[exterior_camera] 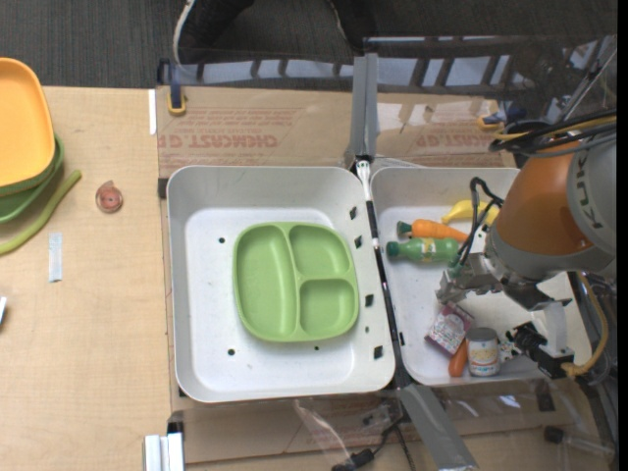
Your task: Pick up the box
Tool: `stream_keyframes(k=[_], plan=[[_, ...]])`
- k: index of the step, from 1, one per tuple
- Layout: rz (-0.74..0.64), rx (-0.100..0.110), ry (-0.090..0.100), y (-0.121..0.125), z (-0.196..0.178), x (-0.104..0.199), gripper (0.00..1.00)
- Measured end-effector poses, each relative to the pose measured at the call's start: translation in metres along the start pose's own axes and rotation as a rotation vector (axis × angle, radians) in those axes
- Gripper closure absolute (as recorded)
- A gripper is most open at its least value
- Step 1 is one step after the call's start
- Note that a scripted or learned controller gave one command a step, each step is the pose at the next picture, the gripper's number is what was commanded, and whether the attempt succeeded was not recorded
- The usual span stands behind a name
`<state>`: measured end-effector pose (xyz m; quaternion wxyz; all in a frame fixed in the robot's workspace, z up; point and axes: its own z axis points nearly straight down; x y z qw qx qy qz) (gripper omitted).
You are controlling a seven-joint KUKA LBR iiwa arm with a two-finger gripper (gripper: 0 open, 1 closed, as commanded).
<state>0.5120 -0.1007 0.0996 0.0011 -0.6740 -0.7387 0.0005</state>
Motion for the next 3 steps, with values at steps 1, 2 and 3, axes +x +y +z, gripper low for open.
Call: stream_keyframes(k=[1,2,3], plan=[[-0.360,-0.001,-0.001,-0.0222,0.0084,0.0077,1.00],[-0.356,-0.002,-0.001,-0.0217,-0.0003,0.0070,1.00],[-0.340,-0.017,-0.005,-0.0289,0.0034,0.0054,1.00]])
